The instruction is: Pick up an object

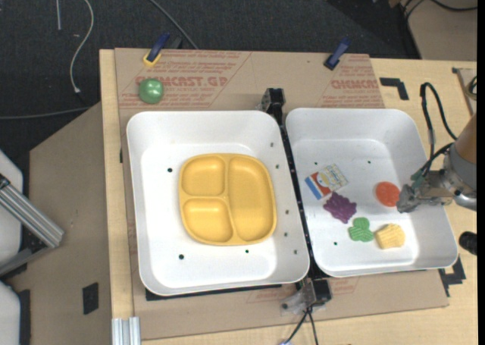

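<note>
Five small items lie in the right white bin [356,120], and the likeliest target is the round orange-red toy [387,193], which sits toward the bin's right side, closest to the arm. It looks like light plastic or rubber, smooth and rounded, so it may roll or slip out of a pinch; a grasp across its widest middle seems safest. Just below it lie a pale yellow ridged block [390,236] and a green lumpy toy [360,230]; to its left are a purple knobbly piece [340,206] and a small printed card [325,181]. The gripper [410,198] sits just beside the orange-red toy, low over the bin floor, but whether its claw is spread or closed cannot be told. The left white bin [151,184] holds a yellow compartment tray [227,198].
</note>
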Controlling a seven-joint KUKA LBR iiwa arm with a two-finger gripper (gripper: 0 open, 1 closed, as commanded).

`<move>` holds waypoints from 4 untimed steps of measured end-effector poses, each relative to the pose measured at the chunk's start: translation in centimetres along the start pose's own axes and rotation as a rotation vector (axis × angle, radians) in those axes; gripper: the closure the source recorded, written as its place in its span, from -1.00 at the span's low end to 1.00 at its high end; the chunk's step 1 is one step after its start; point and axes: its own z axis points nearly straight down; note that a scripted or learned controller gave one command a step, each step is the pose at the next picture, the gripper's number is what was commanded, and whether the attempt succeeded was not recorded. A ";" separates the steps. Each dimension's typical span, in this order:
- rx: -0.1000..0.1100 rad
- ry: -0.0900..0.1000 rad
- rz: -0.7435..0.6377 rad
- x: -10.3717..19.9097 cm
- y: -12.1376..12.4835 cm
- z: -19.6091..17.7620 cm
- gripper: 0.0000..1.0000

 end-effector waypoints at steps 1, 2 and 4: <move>-0.003 -0.002 -0.001 -0.7 0.7 -6.1 1.00; 0.002 0.001 -0.001 -0.7 0.8 -6.5 1.00; 0.007 0.004 -0.001 10.2 2.1 -5.6 1.00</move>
